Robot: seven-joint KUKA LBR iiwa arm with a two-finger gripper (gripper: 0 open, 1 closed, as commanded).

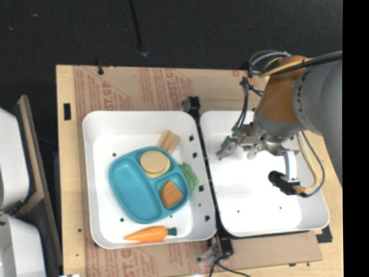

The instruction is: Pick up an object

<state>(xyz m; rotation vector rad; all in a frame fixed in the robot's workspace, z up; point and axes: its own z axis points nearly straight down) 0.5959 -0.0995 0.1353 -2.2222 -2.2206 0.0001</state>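
**Gripper over the right bin, all the stuff sitting in the left one**

So the gripper [230, 148] is hanging over the upper left part of the right bin [259, 218], close to the divider between the two bins. I honestly can't tell how the jaws stand, it's just a grey metal cluster from this angle and nothing visible is caught in it. Above it the wrist goes up into the orange band [279, 97] and the big grey arm [320, 97] comes in from the right, with cables looping down over the right side of that bin.

The pickable things are all next door in the left bin [95, 154]. There's a teal divided tray [130, 192] lying at a slant in the middle, with a round tan cookie-looking disc [155, 162] in its upper compartment and an orange-brown waffle-textured piece [172, 194] in the lower right one. A pale wooden block [168, 140] pokes out just past the tray's top edge, and a green leafy piece [191, 176] sits against its right side, near the bin wall. An orange toy carrot [149, 234] with a green tip lies flat along the bin's bottom edge, apart from the tray.

Room-wise: the left bin has bare white floor along its left and top sides, tight on the right. The right bin's floor below the gripper is open.
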